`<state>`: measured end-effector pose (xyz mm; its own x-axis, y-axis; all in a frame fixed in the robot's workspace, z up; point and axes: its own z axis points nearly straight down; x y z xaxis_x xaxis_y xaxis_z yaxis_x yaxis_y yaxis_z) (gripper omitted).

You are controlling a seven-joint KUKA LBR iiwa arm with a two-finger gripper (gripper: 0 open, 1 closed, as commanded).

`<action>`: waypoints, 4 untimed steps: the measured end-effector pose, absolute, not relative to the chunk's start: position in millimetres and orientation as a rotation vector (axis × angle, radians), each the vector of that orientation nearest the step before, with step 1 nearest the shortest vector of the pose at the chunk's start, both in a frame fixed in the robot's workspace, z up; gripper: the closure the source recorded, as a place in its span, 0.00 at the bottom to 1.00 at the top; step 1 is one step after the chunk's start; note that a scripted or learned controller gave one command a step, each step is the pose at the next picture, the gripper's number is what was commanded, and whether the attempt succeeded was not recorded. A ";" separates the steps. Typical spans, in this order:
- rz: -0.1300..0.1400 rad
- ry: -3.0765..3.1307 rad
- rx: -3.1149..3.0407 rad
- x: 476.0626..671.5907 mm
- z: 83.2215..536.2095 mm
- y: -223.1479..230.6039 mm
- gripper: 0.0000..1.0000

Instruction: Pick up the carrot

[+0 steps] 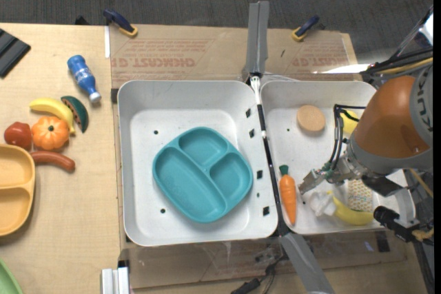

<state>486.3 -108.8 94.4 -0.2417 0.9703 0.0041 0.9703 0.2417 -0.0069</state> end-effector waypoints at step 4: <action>0.002 -2.751 -1.515 486.8 313.4 -175.9 1.00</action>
